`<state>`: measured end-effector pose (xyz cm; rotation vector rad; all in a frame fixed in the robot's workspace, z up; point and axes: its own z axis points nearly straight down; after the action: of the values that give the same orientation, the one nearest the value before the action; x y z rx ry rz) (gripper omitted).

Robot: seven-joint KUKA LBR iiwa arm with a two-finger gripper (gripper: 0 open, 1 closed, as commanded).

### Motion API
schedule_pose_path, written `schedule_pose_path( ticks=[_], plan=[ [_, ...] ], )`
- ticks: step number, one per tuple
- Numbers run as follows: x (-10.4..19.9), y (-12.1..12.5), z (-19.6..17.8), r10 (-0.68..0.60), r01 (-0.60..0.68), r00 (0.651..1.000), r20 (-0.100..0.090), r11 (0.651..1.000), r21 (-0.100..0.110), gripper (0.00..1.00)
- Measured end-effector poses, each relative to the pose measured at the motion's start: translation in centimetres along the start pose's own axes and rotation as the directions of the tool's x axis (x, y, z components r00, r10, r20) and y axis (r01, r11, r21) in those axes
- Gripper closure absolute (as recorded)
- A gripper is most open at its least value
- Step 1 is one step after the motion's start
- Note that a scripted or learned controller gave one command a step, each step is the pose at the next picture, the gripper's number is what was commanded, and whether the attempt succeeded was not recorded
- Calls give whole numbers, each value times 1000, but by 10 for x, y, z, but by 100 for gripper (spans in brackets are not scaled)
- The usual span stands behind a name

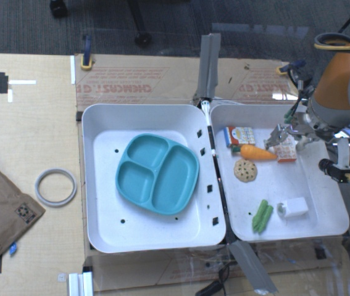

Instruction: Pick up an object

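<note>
**Desk:** Reaching in from the right, the grey arm (341, 85) with its orange band hangs over the right bin (323, 227), yes? What is under the gripper (284, 135)?

**Photographer:** From the overhead camera, the gripper sits low at the bin's far side, just beside a small red-and-white box (286, 151) and the blunt end of an orange carrot (258, 153). A printed packet (241, 134) lies at the carrot's other end. Whether the fingers are wide or narrow, I cannot tell; they are too small and blurred, and I see nothing clearly between them.

**Desk:** Other candidates?

**Photographer:** A round cookie (245, 171) just below the carrot, a green pea pod (261, 216) and a white block (293, 208) nearer the front. The left bin (100, 227) holds a teal divided plate (157, 173). A tape ring (55, 186) lies on the tabletop (26, 128), well apart.

**Desk:** How should the pick go?

**Photographer:** My reading: the small box is the nearest target. It touches the carrot, so the fingers should straddle the box alone, come straight down, close on its opposite faces, then lift slowly. A skewed approach would likely nudge the carrot or catch the bin wall.
</note>
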<state>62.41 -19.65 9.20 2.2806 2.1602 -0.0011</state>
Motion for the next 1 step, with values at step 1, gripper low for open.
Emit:
schedule_pose_path(
  ticks=[1],
  plan=[
    [-1,0,-9,3,-3,1000,1,1000,-1,100]
  ],
)
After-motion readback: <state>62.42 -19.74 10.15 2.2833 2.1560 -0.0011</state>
